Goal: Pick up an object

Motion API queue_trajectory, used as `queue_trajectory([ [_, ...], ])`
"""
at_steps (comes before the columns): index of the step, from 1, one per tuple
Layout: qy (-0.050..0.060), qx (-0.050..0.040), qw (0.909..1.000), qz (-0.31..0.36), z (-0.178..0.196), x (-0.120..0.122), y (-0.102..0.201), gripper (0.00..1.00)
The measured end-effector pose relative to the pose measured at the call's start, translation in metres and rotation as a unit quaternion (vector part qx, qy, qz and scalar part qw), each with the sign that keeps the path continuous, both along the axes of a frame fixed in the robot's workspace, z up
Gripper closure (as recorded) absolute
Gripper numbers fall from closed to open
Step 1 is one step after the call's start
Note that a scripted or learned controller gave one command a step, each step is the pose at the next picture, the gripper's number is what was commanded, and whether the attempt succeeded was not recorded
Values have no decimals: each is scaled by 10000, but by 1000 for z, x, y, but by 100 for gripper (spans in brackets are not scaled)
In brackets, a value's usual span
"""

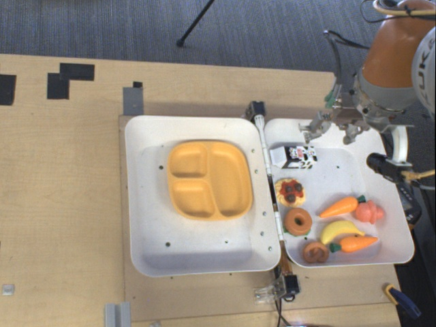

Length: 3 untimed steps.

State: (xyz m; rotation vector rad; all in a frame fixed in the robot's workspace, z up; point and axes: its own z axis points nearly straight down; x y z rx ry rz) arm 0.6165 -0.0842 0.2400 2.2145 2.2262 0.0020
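The pale wooden tabletop [61, 203] carries my two shallow white bins side by side. The left white bin [153, 251] holds one thing, a yellow-orange plastic divided plate [208, 179] lying flat near its middle, probably kept apart as the place to sort into. The right white bin [392, 254] holds everything I might pick, crowded toward its near edge: an orange toy carrot [338, 207], a pink toy fruit [370, 212] by the right wall, a yellow toy banana [339, 231] with a second smaller orange carrot [357, 244] touching it, a brown ring doughnut [298, 221], a darker brown doughnut [315, 252] at the near edge, and a small tart topped with red and dark berries [291, 191] near the dividing wall. A little black-and-white carton [298, 156] sits alone toward the far left corner.

My jaws [334, 127] hang spread and holding nothing over that bin's far edge, just beside the carton, which I judge my likeliest target since it stands clear of neighbours.
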Motion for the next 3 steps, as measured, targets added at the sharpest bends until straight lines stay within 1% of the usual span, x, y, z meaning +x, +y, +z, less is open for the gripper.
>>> queue_trajectory([
  [1,14,3,9996,-289,-79,-54,0,0],
  [2,-36,-11,9915,1303,-142,46,-24,0],
  [3,-99,-40,9749,2225,-148,-7,-6,0],
])
